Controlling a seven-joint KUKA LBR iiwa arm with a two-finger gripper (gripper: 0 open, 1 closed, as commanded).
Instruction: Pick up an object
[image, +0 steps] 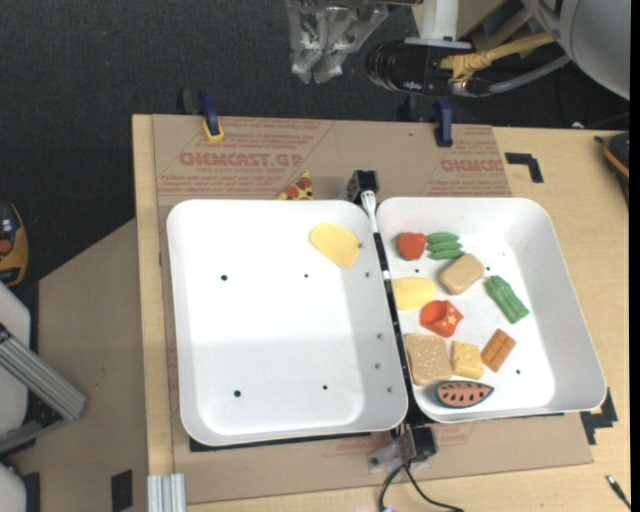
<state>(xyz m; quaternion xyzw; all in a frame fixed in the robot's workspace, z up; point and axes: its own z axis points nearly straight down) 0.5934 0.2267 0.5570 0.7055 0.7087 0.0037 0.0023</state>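
**Gripper up high, toys waiting in the bins**

The gripper (325, 45) hangs at the top of the view, above the dark floor beyond the counter (250, 150) — well apart from both bins. It is blurred, so I cannot tell how far its fingers are spread, and nothing shows between them.

In the left bin (200, 330) lies one pale yellow piece (335, 244), near the far right corner. The right bin (560, 290) holds the rest — a red tomato (411, 245), green pea pod (443, 242), tan bread roll (461, 273), green pepper (506, 298), watermelon slice (460, 393) and others clustered together.
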